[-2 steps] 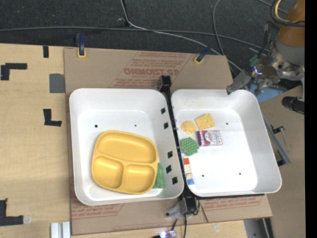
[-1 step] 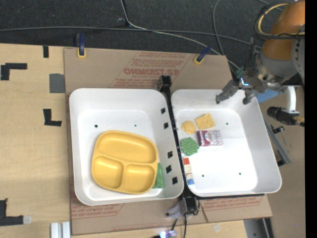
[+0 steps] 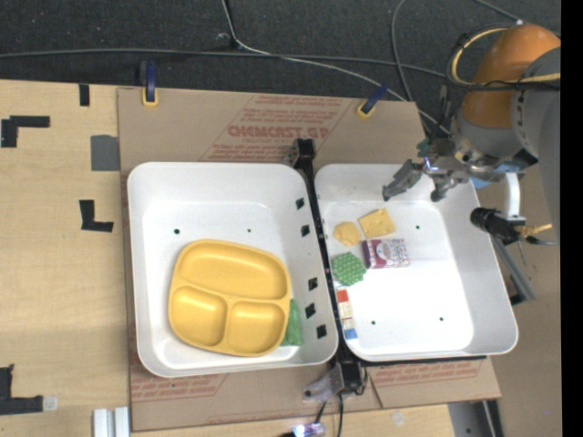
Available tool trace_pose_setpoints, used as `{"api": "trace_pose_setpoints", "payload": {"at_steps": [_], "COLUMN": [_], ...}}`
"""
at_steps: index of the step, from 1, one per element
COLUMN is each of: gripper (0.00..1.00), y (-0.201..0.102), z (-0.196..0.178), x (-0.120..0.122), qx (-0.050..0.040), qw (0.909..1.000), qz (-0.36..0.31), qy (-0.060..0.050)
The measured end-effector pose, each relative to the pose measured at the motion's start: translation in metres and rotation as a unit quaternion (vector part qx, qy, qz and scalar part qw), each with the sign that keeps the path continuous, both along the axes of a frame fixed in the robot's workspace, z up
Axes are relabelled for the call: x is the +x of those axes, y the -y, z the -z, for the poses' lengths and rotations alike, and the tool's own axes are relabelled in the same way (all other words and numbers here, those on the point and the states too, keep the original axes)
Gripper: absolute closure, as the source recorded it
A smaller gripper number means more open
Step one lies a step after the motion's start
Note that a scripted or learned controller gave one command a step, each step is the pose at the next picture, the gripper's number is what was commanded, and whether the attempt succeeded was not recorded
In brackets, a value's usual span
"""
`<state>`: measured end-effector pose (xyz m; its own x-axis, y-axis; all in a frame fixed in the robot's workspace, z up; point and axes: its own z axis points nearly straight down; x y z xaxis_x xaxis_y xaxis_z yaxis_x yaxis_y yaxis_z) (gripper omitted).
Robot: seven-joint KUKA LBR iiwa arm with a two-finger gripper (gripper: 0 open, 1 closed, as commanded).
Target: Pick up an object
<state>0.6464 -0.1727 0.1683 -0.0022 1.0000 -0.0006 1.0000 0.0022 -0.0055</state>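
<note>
Objects: small pieces cluster at the right bin's (image 3: 474, 330) left side: purple packet (image 3: 385, 252), green piece (image 3: 347, 268), yellow block (image 3: 377, 222).
Left bin (image 3: 155, 198): yellow divided tray (image 3: 230, 297) covers its lower half.
Open room: right bin's right half lies bare.
Arm: gripper (image 3: 421, 185) hovers over the right bin's upper edge, fingers spread wide, holding nothing.

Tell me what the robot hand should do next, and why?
Probably move left and down toward the yellow block. The gripper hangs open above the back of the right bin with nothing between its fingers, and that block is the nearest of the small things lying near the bin's left side.
</note>
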Motion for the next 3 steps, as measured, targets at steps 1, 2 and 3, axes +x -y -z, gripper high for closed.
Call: {"api": "trace_pose_setpoints", "payload": {"at_steps": [1, 2, 3], "gripper": [0.0, 1.0, 1.0], "y": [0.0, -0.001, 0.003], "z": [0.065, 0.05, -0.001], "x": [-0.004, -0.002, -0.01], "qx": [0.0002, -0.0004, -0.0002], "qw": [1.0, 1.0, 1.0], "qz": [0.0, 0.0, 0.001], "qy": [-0.001, 0.002, 0.005]}}
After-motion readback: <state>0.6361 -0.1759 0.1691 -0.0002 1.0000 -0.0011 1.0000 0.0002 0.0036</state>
